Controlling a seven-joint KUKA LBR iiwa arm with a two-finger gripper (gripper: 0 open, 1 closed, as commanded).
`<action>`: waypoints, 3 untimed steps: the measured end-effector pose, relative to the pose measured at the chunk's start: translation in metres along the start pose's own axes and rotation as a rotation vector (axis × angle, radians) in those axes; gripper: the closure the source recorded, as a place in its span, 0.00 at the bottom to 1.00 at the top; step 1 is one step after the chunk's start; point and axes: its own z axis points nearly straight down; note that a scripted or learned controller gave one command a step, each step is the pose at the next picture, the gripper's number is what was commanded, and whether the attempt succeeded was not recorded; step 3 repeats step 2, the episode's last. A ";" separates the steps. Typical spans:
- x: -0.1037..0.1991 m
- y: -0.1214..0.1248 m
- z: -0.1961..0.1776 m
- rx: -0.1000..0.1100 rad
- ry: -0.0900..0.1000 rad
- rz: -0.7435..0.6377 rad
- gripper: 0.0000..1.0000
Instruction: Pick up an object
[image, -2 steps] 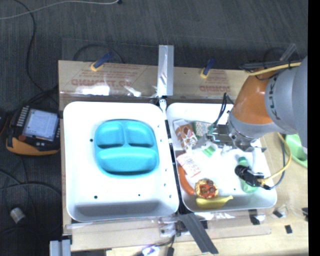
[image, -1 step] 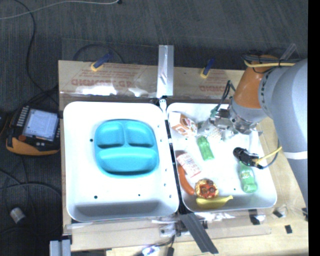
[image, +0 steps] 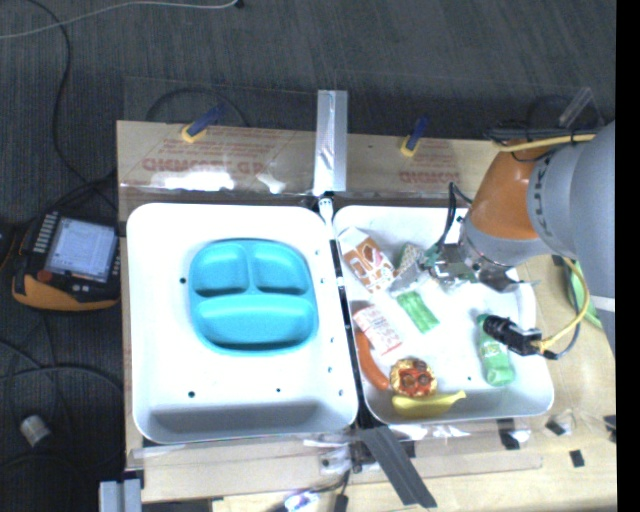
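Note:
My gripper hangs low over the back middle of the right bin, below the orange wrist band. It is right next to a crumpled silver packet. Below it lies a green packet. A brown and white snack packet lies to the left, near the bin's left wall. Further forward are a red and white packet, an orange carrot-like piece, a toy pizza slice and a banana. A green bottle lies at the right.
The left bin holds a blue divided plate. A black part with a yellow cable hangs over the right bin's right side. A metal divider post stands behind the bins. A handheld device lies off the bench's left.

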 end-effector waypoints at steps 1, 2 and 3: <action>0.001 0.000 -0.007 0.003 0.006 -0.001 1.00; 0.003 0.031 -0.112 0.017 0.005 -0.008 1.00; 0.003 0.031 -0.112 0.017 0.005 -0.008 1.00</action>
